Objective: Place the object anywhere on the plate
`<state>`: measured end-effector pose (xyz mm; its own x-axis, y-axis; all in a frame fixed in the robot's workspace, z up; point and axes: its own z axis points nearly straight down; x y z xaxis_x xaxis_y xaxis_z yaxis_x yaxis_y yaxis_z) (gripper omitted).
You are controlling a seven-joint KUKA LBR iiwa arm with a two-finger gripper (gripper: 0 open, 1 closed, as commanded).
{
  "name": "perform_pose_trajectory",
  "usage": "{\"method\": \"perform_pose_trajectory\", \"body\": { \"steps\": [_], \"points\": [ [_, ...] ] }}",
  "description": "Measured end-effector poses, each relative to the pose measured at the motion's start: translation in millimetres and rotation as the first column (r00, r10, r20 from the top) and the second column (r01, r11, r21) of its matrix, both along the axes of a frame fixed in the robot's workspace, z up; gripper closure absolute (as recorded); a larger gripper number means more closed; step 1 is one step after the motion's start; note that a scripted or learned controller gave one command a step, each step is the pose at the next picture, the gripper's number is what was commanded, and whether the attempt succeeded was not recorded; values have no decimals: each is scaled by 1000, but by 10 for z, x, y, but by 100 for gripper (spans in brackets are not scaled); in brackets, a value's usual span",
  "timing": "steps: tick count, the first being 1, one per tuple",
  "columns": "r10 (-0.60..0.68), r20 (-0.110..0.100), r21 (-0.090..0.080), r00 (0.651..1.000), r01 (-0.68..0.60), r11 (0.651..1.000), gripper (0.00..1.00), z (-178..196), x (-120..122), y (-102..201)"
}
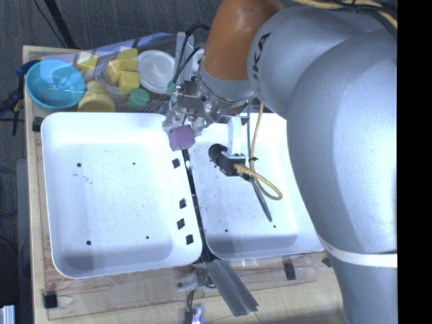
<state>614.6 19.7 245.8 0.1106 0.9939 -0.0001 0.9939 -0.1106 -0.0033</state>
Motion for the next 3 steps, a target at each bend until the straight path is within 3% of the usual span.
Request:
{"method": "perform_pose_trajectory", "body": {
  "steps": [1, 2, 3],
  "points": [
    [3, -5, -2, 1000, -3, 1000, 100, -1175, -285, 1076],
    [-48, -1, -1, 999, 48, 999, 100, -548, -389, 274],
    [-154, -4, -3, 988, 154, 988, 100, -1092, -696, 874]
  ]
}}
